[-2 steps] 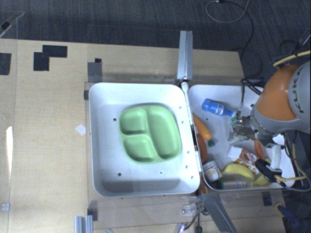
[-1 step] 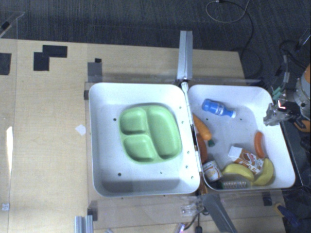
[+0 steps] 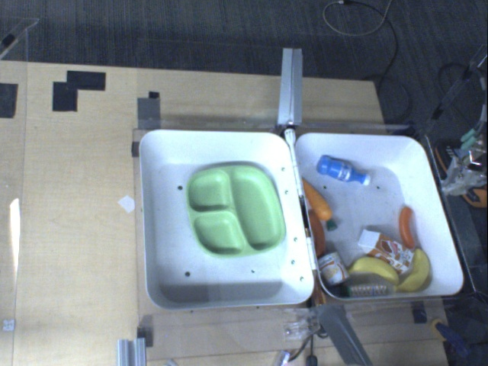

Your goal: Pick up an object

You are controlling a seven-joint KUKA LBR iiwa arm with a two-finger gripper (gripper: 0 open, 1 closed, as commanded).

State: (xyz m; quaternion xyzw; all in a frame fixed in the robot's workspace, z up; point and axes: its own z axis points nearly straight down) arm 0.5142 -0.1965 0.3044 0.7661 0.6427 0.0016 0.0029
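The right bin [image 3: 424, 158] holds several objects. A blue bottle [image 3: 342, 170] lies on its side near the back. An orange carrot [image 3: 317, 201] rests along the left wall, with a dark brown piece [image 3: 317, 236] just in front of it. A red sausage [image 3: 408, 226] lies by the right wall. Two yellow bananas [image 3: 398, 270] sit at the front right, behind them a printed snack packet [image 3: 393, 251] and a small white packet [image 3: 368, 239]. A small can [image 3: 332, 266] stands at the front left corner.
The left bin [image 3: 164, 273] holds a green divided plate [image 3: 233, 208] at its middle. A metal post [image 3: 290, 90] rises behind the seam between the bins. Cables and fixtures [image 3: 465, 162] crowd the right edge. Tan bench top lies to the left.
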